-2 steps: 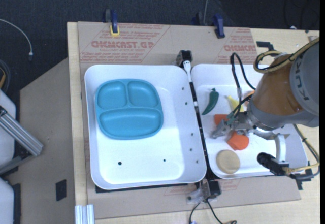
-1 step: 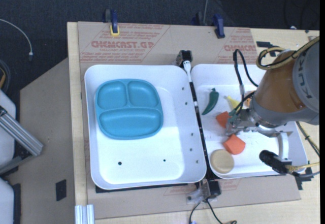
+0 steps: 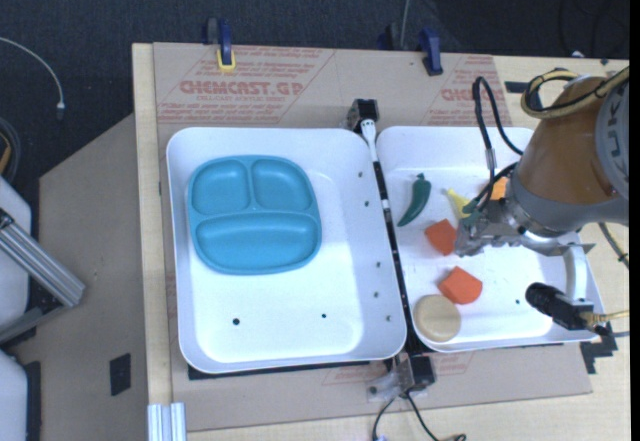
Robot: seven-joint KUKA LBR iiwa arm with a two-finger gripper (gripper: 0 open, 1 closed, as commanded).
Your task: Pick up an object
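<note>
While my grey arm [image 3: 570, 164] with its orange band reaches in from the right, my pincer [image 3: 470, 234] hangs low over the right-hand white bin [image 3: 500, 324], pointing toward the left of the picture. Whether it is spread or closed I cannot tell; the wrist and cables hide that part, and I see nothing held in it.

Just to the left of my pincer, very close and maybe touching, lies a small orange-red block [image 3: 440, 236]. Just above my pincer a yellow piece [image 3: 456, 200] peeks out, partly hidden by my wrist. Farther to the upper left lies a green chilli-shaped toy [image 3: 415, 200], slanted. Below my pincer sits a second orange block [image 3: 460, 285], and touching its lower left edge is a round beige disc [image 3: 437, 319], near the bin's front rim.

Well to the left of my pincer, past the divider between the bins, the left-hand white bin [image 3: 290, 329] holds a blue divided plate [image 3: 256, 213] with three compartments.
</note>
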